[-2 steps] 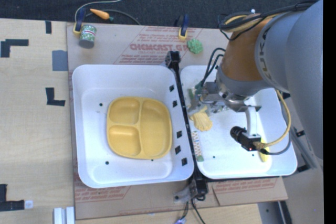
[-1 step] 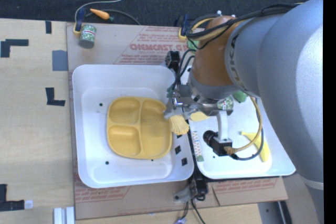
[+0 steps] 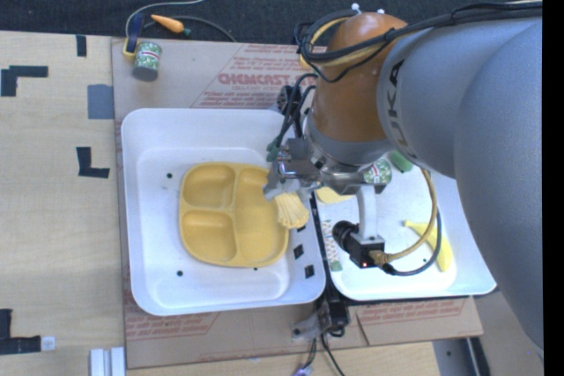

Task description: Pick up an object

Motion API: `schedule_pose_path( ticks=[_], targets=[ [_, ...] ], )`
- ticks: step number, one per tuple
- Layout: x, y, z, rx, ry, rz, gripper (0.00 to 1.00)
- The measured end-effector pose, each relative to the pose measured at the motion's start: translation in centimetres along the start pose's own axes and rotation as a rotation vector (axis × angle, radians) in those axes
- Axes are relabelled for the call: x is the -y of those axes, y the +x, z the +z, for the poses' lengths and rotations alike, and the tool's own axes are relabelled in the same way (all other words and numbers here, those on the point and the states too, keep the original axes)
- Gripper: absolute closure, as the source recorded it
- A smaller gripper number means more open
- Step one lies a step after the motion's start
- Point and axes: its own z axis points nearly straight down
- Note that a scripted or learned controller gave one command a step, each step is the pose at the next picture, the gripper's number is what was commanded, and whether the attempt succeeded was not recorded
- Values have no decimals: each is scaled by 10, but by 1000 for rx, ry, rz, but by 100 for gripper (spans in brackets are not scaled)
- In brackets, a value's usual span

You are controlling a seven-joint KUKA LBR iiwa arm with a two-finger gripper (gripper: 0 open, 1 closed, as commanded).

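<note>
The gripper [image 3: 289, 189] hangs low over the right edge of the yellow tray [image 3: 231, 214] in the left bin [image 3: 141, 189]. A small yellow brush [image 3: 290, 209] sits right at its tip, but I cannot tell whether it is held. A banana [image 3: 434, 240] lies well to the right in the other bin [image 3: 467, 277].

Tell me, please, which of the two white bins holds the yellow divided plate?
The left bin, farther from the arm's base, holds the yellow divided plate. The right bin holds a yellow banana-like piece instead.
</note>
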Motion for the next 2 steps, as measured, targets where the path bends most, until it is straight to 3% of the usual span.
schedule_pose_path(
  ticks=[1, 2],
  targets=[
    [30, -68, 10, 1, 1, 3, 100],
    [12, -8, -10, 0, 1, 0, 100]
  ],
)
